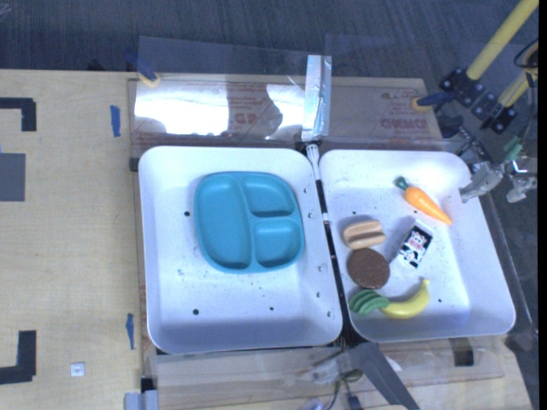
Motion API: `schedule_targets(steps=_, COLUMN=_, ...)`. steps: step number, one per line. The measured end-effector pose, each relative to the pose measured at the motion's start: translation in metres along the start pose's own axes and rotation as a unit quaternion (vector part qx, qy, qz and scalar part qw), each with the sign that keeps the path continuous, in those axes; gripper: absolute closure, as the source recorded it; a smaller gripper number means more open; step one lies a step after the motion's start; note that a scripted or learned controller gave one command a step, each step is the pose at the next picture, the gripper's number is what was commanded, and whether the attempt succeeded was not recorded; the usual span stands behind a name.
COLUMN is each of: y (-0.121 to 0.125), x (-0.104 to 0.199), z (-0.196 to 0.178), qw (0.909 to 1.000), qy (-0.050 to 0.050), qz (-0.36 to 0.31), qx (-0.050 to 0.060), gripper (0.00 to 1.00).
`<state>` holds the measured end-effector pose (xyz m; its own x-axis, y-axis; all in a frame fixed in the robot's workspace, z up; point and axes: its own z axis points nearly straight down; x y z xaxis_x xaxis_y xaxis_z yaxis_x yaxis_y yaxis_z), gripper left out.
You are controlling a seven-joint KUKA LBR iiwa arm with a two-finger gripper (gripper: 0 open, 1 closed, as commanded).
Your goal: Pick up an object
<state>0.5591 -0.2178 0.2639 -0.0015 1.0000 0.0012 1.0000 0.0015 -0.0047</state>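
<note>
Toy carrot [425, 202] sits nearest the gripper [494, 178] parked at the right bin's [491, 301] edge; can't tell its grip state.

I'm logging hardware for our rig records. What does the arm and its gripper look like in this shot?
At the right edge, the gripper looks like light grey metal, with a small green spot and thin dark cables near it. Above it sit black blocky fittings with a small blue piece sticking out. A yellow rod slants up towards the corner.
</note>
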Motion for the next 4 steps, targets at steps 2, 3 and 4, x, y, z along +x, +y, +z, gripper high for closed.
schedule_targets(steps=2, y=0.082, x=-0.006, z=0.048, qw=0.9947, qy=0.000, qz=0.103, qx=0.000, gripper=0.00)
schedule_targets(steps=3, y=0.076, x=0.006, z=0.127, qw=0.9937, qy=0.000, qz=0.112, qx=-0.006, gripper=0.00)
schedule_targets(steps=4, y=0.058, x=0.024, z=0.173, qw=0.9907, qy=0.003, qz=0.136, qx=-0.001, gripper=0.00)
